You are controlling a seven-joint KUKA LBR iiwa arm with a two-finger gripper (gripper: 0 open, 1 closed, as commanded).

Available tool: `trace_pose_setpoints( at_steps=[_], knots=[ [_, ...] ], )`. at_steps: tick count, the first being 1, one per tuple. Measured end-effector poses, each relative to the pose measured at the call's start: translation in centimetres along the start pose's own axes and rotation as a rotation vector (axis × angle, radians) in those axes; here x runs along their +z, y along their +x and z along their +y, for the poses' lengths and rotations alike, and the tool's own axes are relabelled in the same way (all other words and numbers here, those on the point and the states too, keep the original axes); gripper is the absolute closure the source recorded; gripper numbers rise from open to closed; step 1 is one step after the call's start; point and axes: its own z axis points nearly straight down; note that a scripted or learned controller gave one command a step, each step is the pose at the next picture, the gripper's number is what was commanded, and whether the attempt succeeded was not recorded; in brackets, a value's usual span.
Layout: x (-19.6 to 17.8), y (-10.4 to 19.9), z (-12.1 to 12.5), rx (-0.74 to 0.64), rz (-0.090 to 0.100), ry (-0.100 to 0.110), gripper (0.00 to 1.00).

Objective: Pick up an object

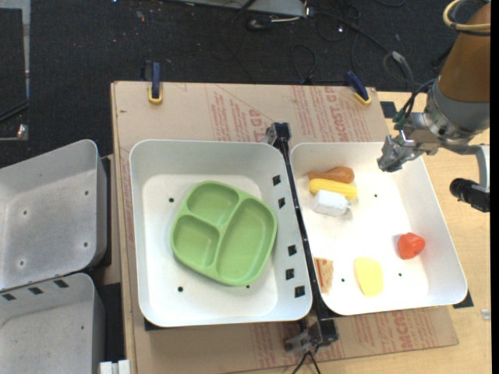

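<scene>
Over the far right corner of the right-hand shallow white bin (pixel 437 209), the dark claw (pixel 390 160) of the grey arm with the orange band (pixel 466 68) hangs above the bin's upper rim, with nothing visible between its tips; whether those tips are spread or pressed together cannot be told from this slanted view. Below and to the left of the claw, in the far part of the same bin, three things cluster together: a brown sausage-shaped piece (pixel 332 174), a long yellow banana-like piece (pixel 334 187) just beneath it, and a small white block (pixel 330 202) touching the yellow piece's near side. Well apart from these, a small red rounded object (pixel 411 245) sits near the bin's right wall, a flat pale-yellow oval (pixel 369 276) lies toward the near edge, and a thin tan-and-red slice (pixel 323 274) rests against the divider side. Beside it, the left-hand white bin (pixel 156 178) holds a light green plastic plate with three compartments (pixel 224 231), lying flat near its middle. Both bins rest on a brown board surface (pixel 226 107), held at its far edge by a yellow clamp (pixel 156 92).
</scene>
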Motion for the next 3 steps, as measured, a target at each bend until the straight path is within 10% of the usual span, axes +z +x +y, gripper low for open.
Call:
trace_pose_setpoints(
  at_steps=[3],
  knots=[
    [1.5,16.6,-1.6,-0.005,0.003,0.007,1.0]
  ],
)
